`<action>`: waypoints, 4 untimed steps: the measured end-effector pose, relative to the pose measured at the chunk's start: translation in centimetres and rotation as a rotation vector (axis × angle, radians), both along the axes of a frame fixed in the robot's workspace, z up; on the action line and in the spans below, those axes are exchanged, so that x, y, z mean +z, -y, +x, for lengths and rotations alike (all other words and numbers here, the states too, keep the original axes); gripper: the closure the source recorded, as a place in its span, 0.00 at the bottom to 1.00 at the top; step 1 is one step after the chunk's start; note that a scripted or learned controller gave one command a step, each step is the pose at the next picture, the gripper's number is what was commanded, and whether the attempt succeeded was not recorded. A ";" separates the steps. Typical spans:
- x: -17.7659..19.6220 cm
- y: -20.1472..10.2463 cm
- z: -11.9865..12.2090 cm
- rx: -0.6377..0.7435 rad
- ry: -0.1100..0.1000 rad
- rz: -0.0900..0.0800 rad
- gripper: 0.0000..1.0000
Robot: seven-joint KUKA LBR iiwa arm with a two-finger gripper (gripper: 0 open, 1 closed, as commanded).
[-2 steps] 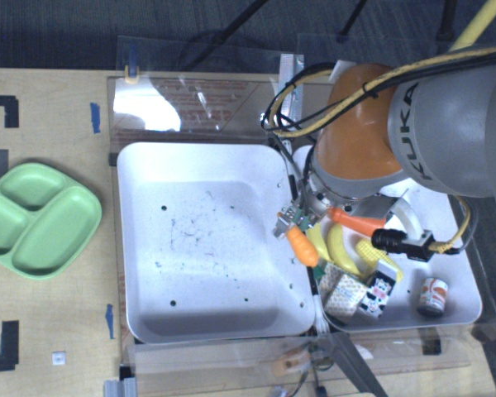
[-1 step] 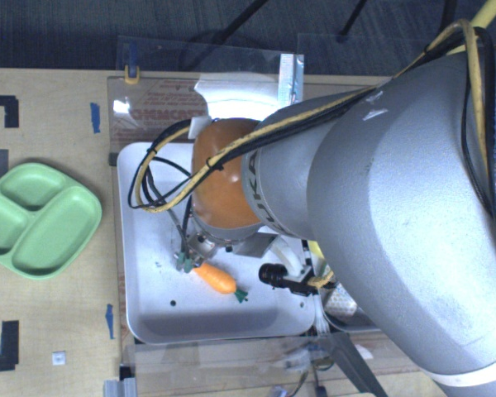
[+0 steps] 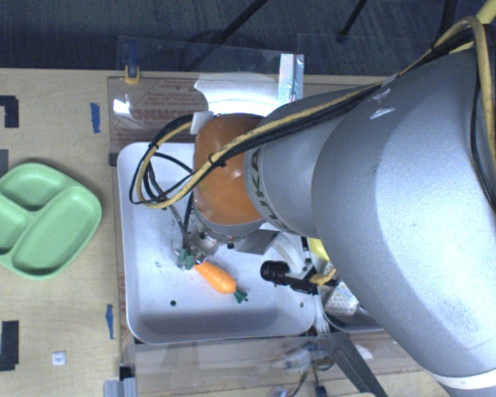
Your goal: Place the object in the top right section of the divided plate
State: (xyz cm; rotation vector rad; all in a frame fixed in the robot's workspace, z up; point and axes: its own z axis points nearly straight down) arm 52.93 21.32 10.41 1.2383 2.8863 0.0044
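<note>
Arm enters from the right of the frame and covers most of it; orange band sits over the centre. Tool (image 3: 188, 255) is low in the white bin (image 3: 140, 222) at centre, just left of the toy carrot (image 3: 216, 277). Tool state: cannot tell. Carrot lies on the bin floor, lower centre, green top pointing lower right. Green divided plate (image 3: 37, 219) rests on the bench (image 3: 50, 321) at far left, well apart from the bin.
</note>
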 end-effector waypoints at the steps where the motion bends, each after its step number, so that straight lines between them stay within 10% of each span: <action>1: -1.2 -0.2 -4.3 -0.012 0.018 0.005 1.00; 2: 0.1 -0.4 -5.0 0.302 0.001 -0.001 1.00; 3: 9.8 -1.2 -5.0 0.287 0.000 -0.002 1.00; 4: 9.8 -1.3 -5.0 0.287 0.000 -0.002 0.00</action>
